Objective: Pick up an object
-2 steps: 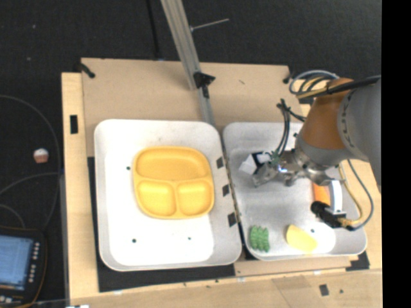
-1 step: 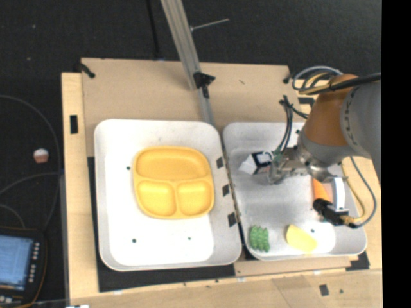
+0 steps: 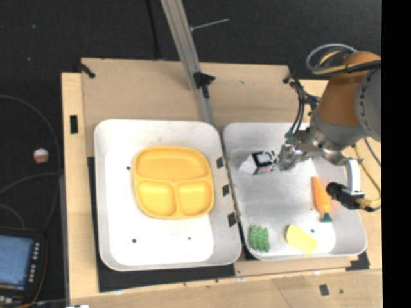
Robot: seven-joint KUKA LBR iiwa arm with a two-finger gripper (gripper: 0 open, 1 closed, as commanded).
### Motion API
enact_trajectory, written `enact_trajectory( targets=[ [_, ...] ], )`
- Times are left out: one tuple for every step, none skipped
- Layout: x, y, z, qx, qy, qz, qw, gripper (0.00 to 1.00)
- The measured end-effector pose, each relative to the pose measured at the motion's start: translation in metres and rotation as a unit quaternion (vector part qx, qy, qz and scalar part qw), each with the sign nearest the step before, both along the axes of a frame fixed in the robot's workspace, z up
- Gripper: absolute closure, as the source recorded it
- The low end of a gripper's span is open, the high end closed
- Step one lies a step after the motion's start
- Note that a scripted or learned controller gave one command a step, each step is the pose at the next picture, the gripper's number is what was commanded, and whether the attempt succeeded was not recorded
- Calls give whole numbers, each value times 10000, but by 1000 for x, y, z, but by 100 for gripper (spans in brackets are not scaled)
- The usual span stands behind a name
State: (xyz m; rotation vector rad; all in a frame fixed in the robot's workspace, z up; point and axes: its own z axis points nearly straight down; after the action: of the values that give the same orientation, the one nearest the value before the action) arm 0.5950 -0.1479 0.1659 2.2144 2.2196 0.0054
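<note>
You see, nearest counter's front edge, in right bin: green toy at front-left corner, yellow lemon-like piece just beside it toward the right. Further back, orange carrot lies near bin's right side. Left bin carries yellow divided plate at its middle. Towards right bin's back-left, small black-and-white object lies on bin floor. Pincer sits just right of it, touching or nearly so; you cannot tell pincer's state.
</note>
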Motion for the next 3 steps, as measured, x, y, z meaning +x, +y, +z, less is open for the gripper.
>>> enact_trajectory(
  targets=[
    [2, -1, 48, 2, 0, 1, 10000, 100],
    [-23, 47, 58, 16, 27, 19, 10000, 100],
    [-33, 89, 66, 19, 26, 23, 10000, 100]
  ],
)
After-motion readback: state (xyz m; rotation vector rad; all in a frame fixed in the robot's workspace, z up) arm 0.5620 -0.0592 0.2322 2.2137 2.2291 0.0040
